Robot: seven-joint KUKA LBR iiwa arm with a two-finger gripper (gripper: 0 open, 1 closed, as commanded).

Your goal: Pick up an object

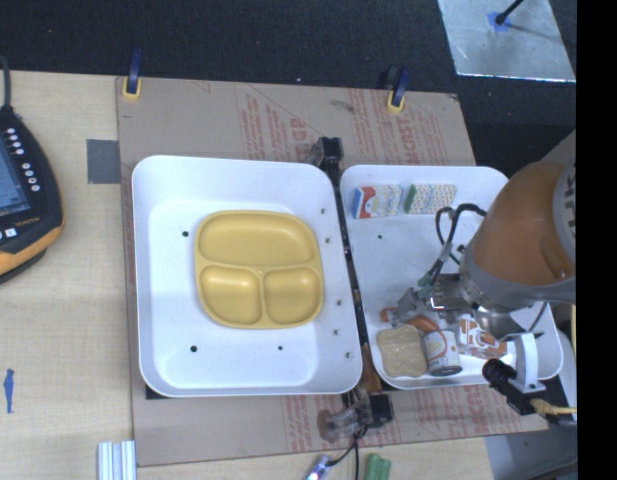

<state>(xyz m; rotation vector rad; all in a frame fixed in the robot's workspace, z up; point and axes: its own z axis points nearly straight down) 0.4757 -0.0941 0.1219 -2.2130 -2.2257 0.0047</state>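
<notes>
Gripper low in right bin, lower right of frame; finger spread can't be told. Likely targets: small can touching tan spongy pad. Risk: rounded can rolls or the crowded pad gets nudged. Left bin holds glossy yellow divided tray.

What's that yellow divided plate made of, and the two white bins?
The yellow divided plate looks like moulded plastic: even colour, rounded compartment ridges, soft sheen. The left bin and right bin seem to be smooth, glossy white plastic, though coated metal can't be ruled out.
</notes>
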